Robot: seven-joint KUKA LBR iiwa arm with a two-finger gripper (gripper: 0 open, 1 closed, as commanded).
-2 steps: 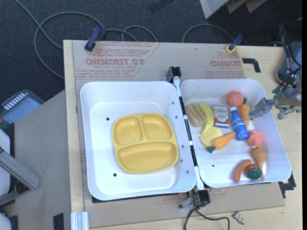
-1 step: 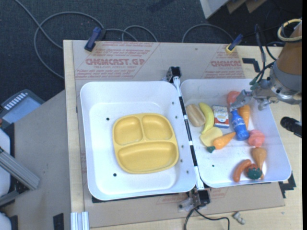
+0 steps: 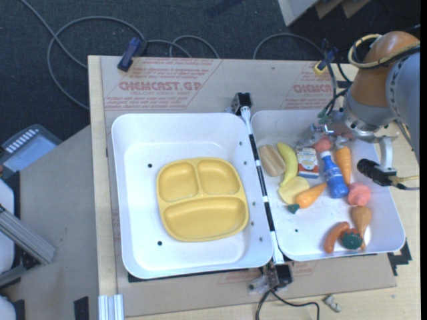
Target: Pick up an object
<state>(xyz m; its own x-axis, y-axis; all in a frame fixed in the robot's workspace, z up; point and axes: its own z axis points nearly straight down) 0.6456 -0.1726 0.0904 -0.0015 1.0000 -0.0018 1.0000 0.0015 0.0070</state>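
Arm (image 3: 383,79) reached in from right, over far right corner of right bin (image 3: 393,235). Gripper (image 3: 325,133) sat low near bin's far wall, just above small carton (image 3: 307,162) and blue bottle (image 3: 333,174); jaw state could not be told. Toys crowded bin's middle: bread roll (image 3: 271,159), banana (image 3: 288,161), orange carrot (image 3: 311,195), pink piece (image 3: 359,194). Near right corner held two more carrots (image 3: 333,236). Bare floor remained along near left edge. Left bin (image 3: 127,179) held yellow divided tray (image 3: 200,197), open margin all round.
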